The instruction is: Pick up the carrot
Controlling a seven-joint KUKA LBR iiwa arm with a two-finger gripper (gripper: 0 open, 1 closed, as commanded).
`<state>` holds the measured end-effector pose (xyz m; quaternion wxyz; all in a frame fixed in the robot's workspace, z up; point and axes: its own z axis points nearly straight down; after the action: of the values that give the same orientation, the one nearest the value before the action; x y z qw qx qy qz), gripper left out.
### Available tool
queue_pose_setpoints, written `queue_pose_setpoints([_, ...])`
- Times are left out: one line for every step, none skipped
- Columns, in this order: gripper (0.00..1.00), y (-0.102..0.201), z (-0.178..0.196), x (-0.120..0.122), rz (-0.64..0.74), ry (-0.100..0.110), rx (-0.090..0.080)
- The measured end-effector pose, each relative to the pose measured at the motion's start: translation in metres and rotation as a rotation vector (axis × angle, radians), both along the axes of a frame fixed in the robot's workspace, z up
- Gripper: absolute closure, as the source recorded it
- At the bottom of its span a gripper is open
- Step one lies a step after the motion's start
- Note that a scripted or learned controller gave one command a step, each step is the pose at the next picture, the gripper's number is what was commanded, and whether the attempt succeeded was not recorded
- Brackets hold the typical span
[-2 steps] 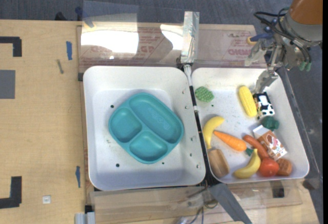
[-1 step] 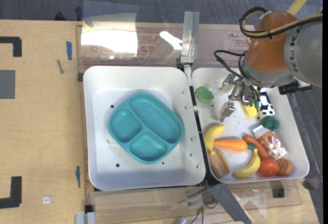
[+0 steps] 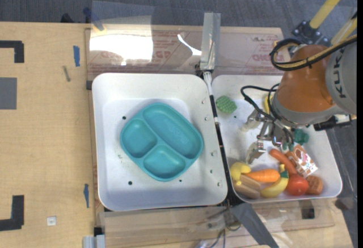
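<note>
The orange carrot lies near the front of the right bin, in a pile of toy food. The gripper hangs over the middle of that bin, just above and slightly left of the carrot. Its fingers stand open and hold nothing. The orange wrist band and grey arm reach in from the right and hide part of the bin's far right side.
Around the carrot lie a yellow banana, a red tomato, a sausage-like piece and a long red piece. A green item sits at the bin's back left. The left bin holds a teal divided plate.
</note>
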<state>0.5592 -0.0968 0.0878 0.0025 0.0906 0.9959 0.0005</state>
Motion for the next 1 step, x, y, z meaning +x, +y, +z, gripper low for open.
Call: queue_pose_setpoints([0.00,-0.0078,0.0022,-0.0633,0.146,-0.016,-0.002])
